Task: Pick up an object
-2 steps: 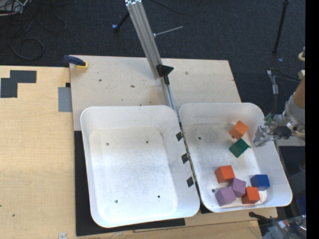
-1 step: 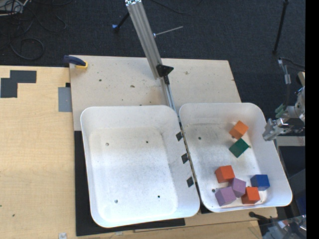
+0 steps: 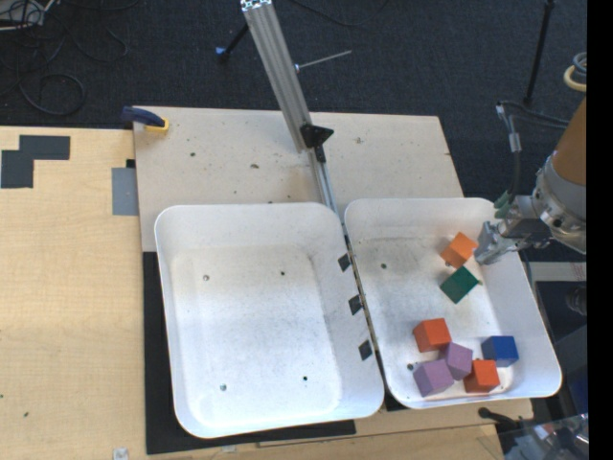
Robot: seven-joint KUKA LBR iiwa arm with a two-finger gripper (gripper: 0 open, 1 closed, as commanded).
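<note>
1. Orange block (image 3: 459, 248): matte cube, tilted cornerwise, no long axis, upper right of right bin (image 3: 412, 220).
2. Gripper (image 3: 491, 245) just beside it, at right; finger state impossible to tell.
3. Green cube (image 3: 461, 284) just below; more blocks (image 3: 458, 357) clustered lower right.

Gripper (image 3: 490, 244) low, arm reaching from right.

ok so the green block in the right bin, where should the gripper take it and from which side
Probably straight from above, closing on two opposite flat side faces of the green block. It lies turned diagonal to the right bin, so the wrist would need to rotate to match. It stands apart from the orange block and the bin wall, leaving room for fingers. The gripper is already close, up and to its right.
</note>
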